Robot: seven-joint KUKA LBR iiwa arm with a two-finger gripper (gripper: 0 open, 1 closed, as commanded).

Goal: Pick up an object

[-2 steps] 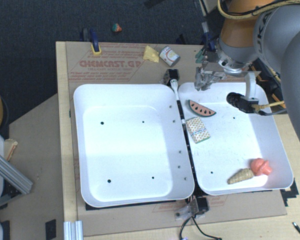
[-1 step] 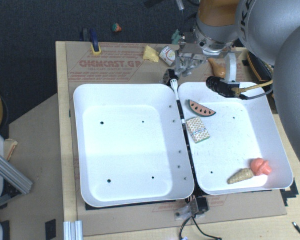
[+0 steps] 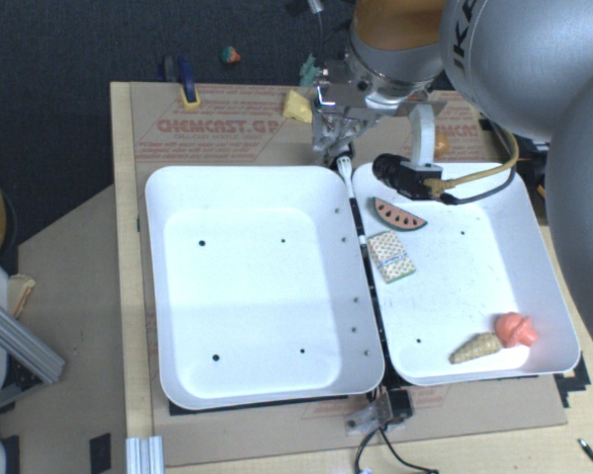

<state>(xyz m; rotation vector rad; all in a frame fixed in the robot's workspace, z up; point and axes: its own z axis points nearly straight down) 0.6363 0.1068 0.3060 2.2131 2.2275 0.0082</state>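
Cardboard (image 3: 227,126) reads "CHEMCAST GP"; whether the jaws above the right bin (image 3: 534,265) are parted, I cannot tell.

Three toys in right bin (image 3: 534,255)

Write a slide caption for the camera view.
Tool at bins' top junction; watermelon slice, patterned block, ice-cream cone in right bin.

Red print reading "CHEMCAST G P" runs across the brown board (image 3: 227,124) behind the left bin (image 3: 168,265) — further red letters behind the right bin (image 3: 534,265) stay unreadable.
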